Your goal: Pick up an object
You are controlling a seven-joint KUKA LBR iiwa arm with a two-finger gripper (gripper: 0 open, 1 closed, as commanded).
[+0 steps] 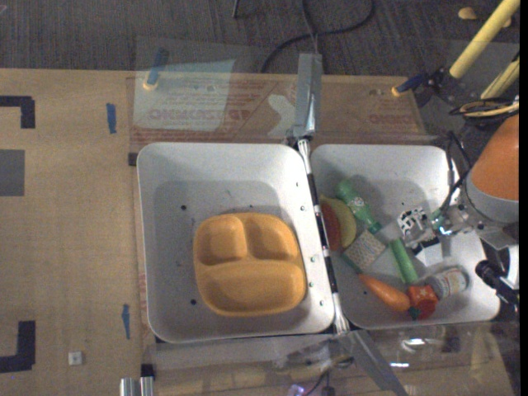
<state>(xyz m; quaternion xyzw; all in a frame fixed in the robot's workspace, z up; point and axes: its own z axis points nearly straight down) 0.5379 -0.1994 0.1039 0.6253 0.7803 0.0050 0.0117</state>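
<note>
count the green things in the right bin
2: a green bottle lying slantwise toward the upper left of the right bin, and a green stick-like piece near its middle, just below the pincer. More could be hidden under the arm.

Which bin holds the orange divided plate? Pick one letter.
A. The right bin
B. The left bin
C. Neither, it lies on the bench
B: the orange divided plate lies flat on the floor of the left bin, apart from the toys in the right bin.
</note>
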